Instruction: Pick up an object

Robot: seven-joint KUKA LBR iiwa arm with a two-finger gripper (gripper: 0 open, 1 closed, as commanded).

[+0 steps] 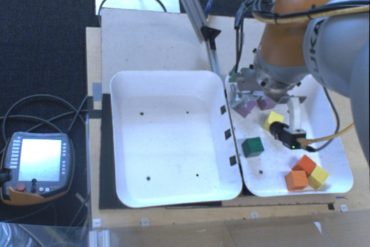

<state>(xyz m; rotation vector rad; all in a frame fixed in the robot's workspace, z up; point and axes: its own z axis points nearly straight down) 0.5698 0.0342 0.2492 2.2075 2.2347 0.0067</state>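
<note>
Grey KUKA arm w/ orange band (289,14) reaches low into right shallow white plastic bin (341,179). Tool (245,95) sits over small purple blocks (247,107) near bin's left wall; can't tell its state from here. Best approach imo: descend straight, centre on one purple block, avoid the wall. Small green cube (252,147) & yellow block (274,120) lie nearby.

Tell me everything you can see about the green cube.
The green cube is a small, dark green block with matte faces, perhaps wood or foam. It sits flat on the floor of the right bin, near that bin's left wall, turned slightly askew. It stands alone: nothing touches it, and the gripper is farther back.
</note>
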